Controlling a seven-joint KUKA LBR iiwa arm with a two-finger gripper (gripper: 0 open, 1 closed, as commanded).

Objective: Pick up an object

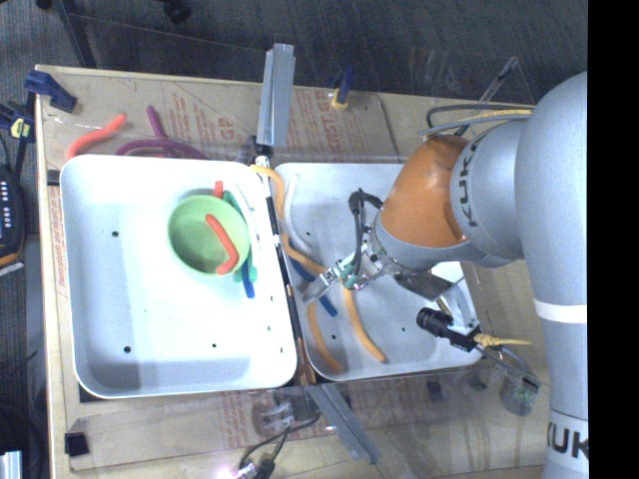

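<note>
Camera view, hand low in right bin, yellow strip lying diagonally beside it

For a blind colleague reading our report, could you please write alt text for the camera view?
A grey robot arm with an orange band reaches from the right into the right white bin, its gripper low among yellow strips near the divider. The left white bin holds a green bowl with a red strip across it.

Bowl in L bin, arm over R bin, bins side by side
</note>
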